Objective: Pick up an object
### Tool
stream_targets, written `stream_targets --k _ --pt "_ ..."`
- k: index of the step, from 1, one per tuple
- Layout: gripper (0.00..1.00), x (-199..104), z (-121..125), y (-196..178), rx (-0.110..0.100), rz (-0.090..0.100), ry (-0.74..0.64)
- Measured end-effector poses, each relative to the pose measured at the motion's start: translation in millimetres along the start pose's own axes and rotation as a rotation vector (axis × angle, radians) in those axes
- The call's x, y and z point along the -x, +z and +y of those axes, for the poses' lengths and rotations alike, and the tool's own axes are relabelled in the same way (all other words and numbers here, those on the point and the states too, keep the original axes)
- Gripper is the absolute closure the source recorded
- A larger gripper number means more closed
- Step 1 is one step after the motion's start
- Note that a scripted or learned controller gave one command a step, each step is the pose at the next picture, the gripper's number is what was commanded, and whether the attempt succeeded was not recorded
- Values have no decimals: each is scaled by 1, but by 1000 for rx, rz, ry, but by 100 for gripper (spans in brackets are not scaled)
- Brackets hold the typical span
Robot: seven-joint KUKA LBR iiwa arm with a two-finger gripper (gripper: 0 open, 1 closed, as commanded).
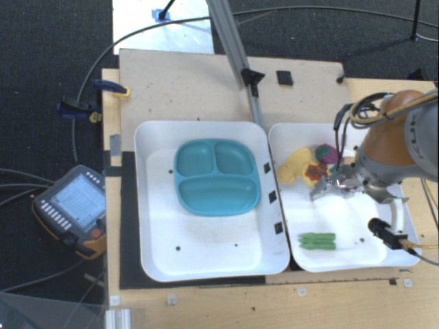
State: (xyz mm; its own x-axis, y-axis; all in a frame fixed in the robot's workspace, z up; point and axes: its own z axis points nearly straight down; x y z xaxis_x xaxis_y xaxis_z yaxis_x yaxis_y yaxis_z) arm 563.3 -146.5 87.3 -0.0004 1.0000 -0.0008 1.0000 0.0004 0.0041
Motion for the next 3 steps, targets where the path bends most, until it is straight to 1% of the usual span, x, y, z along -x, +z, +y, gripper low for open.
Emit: stream_targets --k 1,2,3 --pt "100 -2 3 -13 8 3 -1" --pt "100 -5 3 -76 2 0 -4" --pt "100 -12 10 -135 2 0 -6"
